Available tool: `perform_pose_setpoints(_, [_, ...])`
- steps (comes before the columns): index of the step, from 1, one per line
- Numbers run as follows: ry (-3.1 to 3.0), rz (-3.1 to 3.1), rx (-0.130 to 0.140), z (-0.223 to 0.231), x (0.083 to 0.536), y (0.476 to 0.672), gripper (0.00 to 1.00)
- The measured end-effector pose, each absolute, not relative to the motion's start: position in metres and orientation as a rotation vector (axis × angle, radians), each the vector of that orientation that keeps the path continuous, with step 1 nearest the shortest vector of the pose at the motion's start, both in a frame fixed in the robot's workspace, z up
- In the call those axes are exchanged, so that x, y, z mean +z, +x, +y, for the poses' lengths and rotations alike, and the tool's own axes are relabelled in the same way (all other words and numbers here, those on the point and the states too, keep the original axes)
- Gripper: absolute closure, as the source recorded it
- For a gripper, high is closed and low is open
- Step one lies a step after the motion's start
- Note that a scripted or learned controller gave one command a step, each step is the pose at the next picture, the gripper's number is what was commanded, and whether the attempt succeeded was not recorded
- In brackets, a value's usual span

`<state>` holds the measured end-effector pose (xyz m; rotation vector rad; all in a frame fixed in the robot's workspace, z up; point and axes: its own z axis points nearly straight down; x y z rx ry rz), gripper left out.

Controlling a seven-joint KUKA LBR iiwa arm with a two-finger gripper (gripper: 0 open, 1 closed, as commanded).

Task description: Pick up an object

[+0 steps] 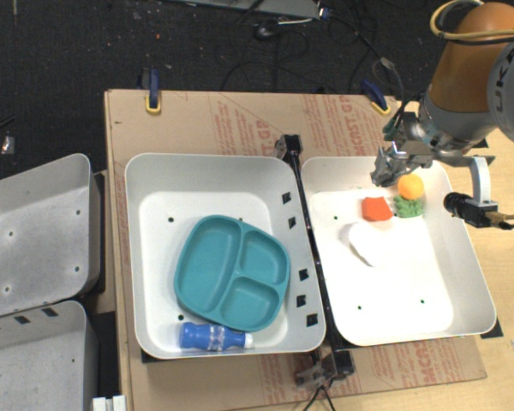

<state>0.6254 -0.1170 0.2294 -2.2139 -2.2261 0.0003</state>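
In the right bin a red-orange block lies near the back. Just to its right is a yellow-orange ball resting on a green piece. A pale white lump lies in front of the block and is hard to make out against the bin floor. My gripper hangs over the back of this bin, close to the left of the yellow-orange ball and above the block. No object shows inside it.
The left bin holds a teal divided plate and, in front of it, a blue bottle lying on its side. A black divider runs between the bins. Spare white bins lie off the bench to the left.
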Motion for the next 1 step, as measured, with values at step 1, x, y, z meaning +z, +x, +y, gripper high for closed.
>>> perform_pose_setpoints(1, [-2.214,-2.225,0.002,-0.0782,0.2222,0.5971,1.0])
